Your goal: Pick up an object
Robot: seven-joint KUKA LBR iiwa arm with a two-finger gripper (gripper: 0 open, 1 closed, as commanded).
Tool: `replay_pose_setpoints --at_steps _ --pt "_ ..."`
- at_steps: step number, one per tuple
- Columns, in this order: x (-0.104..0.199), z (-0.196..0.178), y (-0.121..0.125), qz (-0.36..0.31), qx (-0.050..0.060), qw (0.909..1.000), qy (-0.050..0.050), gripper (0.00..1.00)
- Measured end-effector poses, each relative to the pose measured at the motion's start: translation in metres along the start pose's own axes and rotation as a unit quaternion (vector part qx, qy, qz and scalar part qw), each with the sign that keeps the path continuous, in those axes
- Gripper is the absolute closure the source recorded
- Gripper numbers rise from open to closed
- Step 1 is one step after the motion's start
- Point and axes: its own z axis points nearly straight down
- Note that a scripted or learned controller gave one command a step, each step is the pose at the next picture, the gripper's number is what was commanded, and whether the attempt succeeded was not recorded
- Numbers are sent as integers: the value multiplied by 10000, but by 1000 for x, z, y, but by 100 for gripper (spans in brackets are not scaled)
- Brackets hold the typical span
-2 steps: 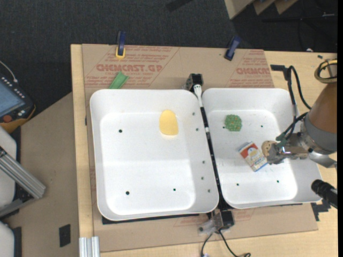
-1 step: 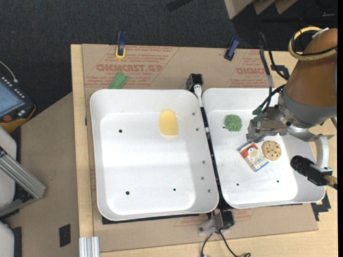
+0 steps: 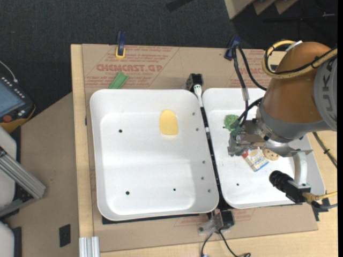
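My gripper (image 3: pixel 239 145) hangs low over the right bin (image 3: pixel 236 186), near its middle, reaching in under the orange band of the arm. A green leafy object (image 3: pixel 231 122) lies just behind the gripper, partly hidden by it. A small packet with red, white and blue print (image 3: pixel 256 158) lies just to the gripper's right, next to a tan round piece (image 3: pixel 269 154). In the left bin (image 3: pixel 144 197) a pale yellow rounded object (image 3: pixel 169 122) rests towards the back. I see nothing clearly held between the fingers.
The two white bins sit side by side on a cardboard sheet (image 3: pixel 144 63). A green strip (image 3: pixel 118 81) lies on the cardboard behind the left bin. Blue clamps (image 3: pixel 121 39) hold the sheet's far edge.
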Motion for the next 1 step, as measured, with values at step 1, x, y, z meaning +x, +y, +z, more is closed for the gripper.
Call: replay_pose_setpoints --at_steps 1 --pt "-20 -2 32 28 -39 10000 -22 100"
